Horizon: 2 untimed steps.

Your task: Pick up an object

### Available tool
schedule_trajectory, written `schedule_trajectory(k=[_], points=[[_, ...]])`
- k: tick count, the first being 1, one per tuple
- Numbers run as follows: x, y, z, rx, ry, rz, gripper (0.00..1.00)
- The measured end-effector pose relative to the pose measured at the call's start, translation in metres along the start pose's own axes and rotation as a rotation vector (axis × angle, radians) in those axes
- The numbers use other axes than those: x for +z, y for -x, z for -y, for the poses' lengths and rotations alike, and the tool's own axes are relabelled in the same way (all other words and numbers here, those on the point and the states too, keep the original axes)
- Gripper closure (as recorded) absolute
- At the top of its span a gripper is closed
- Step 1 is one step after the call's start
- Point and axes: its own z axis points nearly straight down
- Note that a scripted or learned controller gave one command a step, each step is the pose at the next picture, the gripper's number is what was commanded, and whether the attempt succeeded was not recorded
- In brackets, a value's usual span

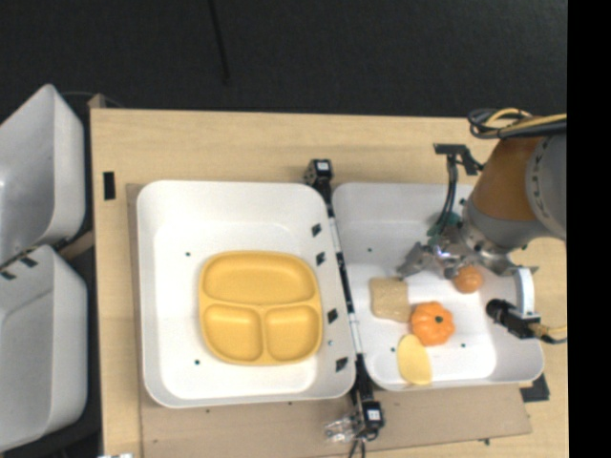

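Note:
The right bin point(382, 218) holds a tan square block point(389, 299), an orange pumpkin-like fruit point(432, 323), a pale yellow oval piece point(413, 361) and a small orange ball point(467, 278). My gripper point(435, 256) hangs low over the middle of this bin, just above and right of the tan block. The small orange ball lies right beside the gripper's lower right side; whether they touch I cannot tell. The arm's orange band point(504, 179) hides the bin's far right corner.
The left bin point(162, 218) holds a yellow divided plate point(260, 306). A raised divider with black clips point(336, 275) runs between the bins. A black fitting with a cable point(511, 318) sits at the right bin's right wall. White housings point(33, 179) stand at the left.

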Motion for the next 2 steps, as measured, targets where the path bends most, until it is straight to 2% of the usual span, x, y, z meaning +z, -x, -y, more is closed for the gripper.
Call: schedule_trajectory(k=[1, 2], points=[[0.0031, 0.0015, -0.0019, 0.004, 0.009, 0.002, 0.00], [-0.0055, 0.0019, -0.0025, 0.006, 0.009, 0.000, 1.00]])
